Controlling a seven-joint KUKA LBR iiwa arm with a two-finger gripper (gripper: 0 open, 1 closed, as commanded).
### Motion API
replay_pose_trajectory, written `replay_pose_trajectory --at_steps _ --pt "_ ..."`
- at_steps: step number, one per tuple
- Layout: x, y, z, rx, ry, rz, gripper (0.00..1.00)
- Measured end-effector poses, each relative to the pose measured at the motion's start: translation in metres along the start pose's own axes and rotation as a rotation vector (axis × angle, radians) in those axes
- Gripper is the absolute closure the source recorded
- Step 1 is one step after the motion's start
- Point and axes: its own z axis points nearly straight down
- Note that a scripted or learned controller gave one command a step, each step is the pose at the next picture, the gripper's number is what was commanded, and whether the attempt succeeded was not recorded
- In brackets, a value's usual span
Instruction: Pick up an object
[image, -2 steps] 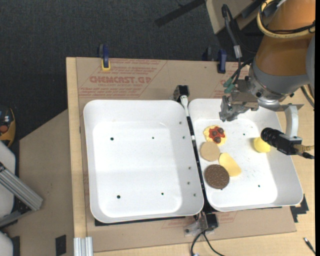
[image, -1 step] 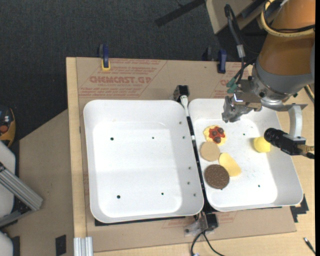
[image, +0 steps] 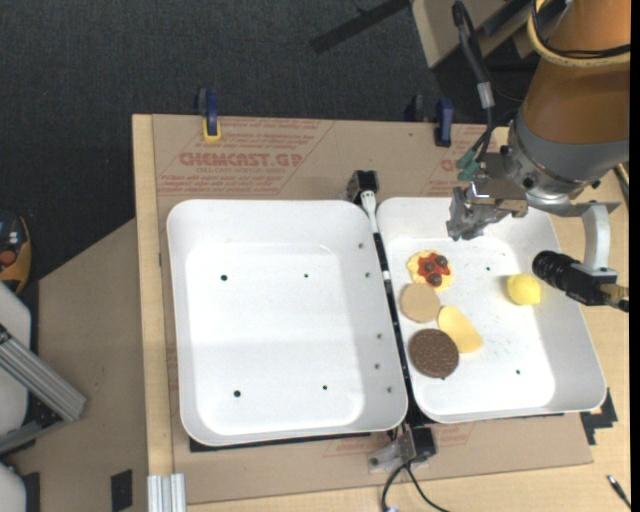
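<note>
Camera view: end effector (image: 466, 226), grip state unclear, hovers above round tart (image: 430, 268), no long axis.

The gripper (image: 466, 226) hangs over the right bin (image: 560, 395), above a small pizza slice (image: 430, 268), tan disc (image: 421, 302) and chocolate cookie (image: 434, 353).

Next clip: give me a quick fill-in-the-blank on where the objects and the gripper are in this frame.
1. All the small objects lie in the ____ bin.
2. The dark brown cookie lies nearer the camera than the ____ disc.
3. The gripper hangs over the right bin's ____ edge.
4. The yellow ball lies apart from the cluster, on its ____ side.

Missing words: right; tan; far; right
</note>
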Motion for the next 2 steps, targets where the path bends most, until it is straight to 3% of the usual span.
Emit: replay_pose_trajectory --at_steps 2 --pt "0.000 0.001 -0.020 -0.005 -0.002 -0.002 1.00"
